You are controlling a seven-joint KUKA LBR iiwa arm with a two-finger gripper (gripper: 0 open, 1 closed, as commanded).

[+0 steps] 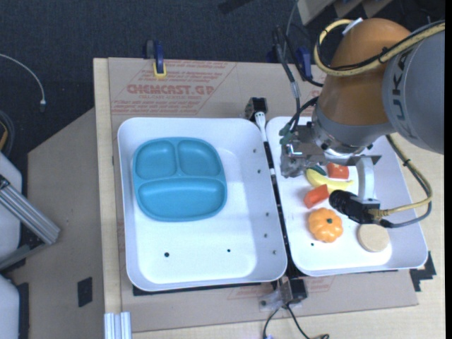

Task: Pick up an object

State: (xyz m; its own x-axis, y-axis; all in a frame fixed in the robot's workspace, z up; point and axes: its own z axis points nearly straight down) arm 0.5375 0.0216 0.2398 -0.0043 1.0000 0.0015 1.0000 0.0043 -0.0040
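Pumpkin (325, 225), orange, right bin (402, 256), 6 o'clock of pincer (296, 162); red and yellow pieces crowd nearby. Pincer state: cannot tell. Advice: centre on one item, descend straight.

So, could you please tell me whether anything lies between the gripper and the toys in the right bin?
Nothing visible does. The gripper is low inside the right bin, right next to the yellow piece and red piece. The orange pumpkin and beige disc lie uncovered nearer the front edge.
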